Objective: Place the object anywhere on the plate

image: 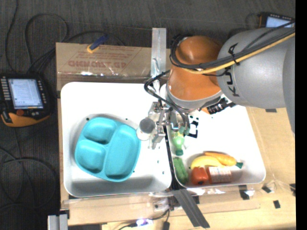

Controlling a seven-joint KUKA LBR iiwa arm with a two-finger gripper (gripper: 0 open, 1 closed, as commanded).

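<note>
My pincer hangs over the divider; whether it grips, I cannot tell. Toys lie in the right bin; plate left. A shallow pinch could slip

Grey arm reaching from right, end effector pointing down

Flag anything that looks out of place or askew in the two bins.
The blue plate sits skewed in the left bin, tilted against its walls. The toy food is bunched in the right bin's near corner. Nothing looks spilled or damaged.
</note>
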